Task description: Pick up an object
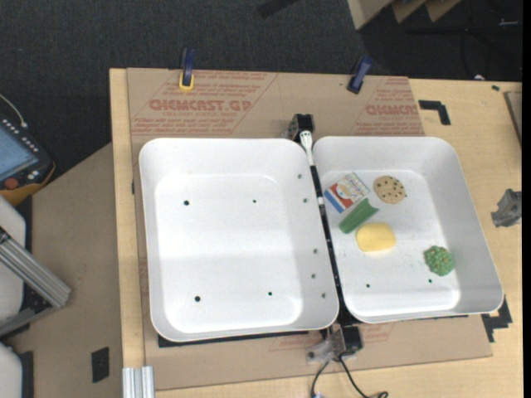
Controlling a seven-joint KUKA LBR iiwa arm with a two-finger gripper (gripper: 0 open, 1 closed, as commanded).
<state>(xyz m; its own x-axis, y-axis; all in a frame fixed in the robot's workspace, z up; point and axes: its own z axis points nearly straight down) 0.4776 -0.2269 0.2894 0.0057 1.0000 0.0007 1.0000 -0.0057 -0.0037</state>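
The right bin (415,293) holds several small items. A round tan cookie (389,189) lies toward the back, with a white packet printed in red and blue (346,192) to its left. A green stick-shaped piece (358,215) lies slantwise just below the packet. In front of that sits a yellow rounded lump (376,239). A bumpy green, broccoli-like piece (440,260) rests near the bin's front right. A small grey part that looks like the gripper (504,207) shows at the right edge, outside the bin's right rim and away from every item.
The left bin (220,239) stands against the right one, joined along a black divider (319,214). Both rest on a cardboard sheet (249,98) held by clamps at the back. A cable plug (340,345) sticks out at the front.
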